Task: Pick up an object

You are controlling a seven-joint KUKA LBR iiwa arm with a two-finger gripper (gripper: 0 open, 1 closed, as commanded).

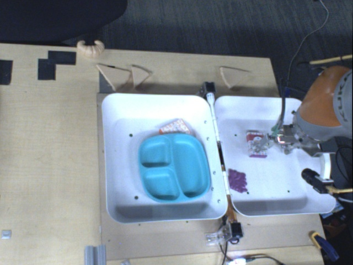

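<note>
Well to the pincer's left, a blue three-compartment tray (pixel 175 167) is lying in the left bin (pixel 118 148), partly covering a red-and-white packet (pixel 175 127). The pincer (pixel 267 143) is hovering over the right bin (pixel 276 195), beside a small red-and-clear packet (pixel 255 143); its opening cannot be told. A purple scrap (pixel 237 180) is lying below-left.

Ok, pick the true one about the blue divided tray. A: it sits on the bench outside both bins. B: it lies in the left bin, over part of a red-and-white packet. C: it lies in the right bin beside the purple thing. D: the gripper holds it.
B: the blue divided tray lies in the left bin, with a red-and-white packet poking out from behind its far edge.
</note>
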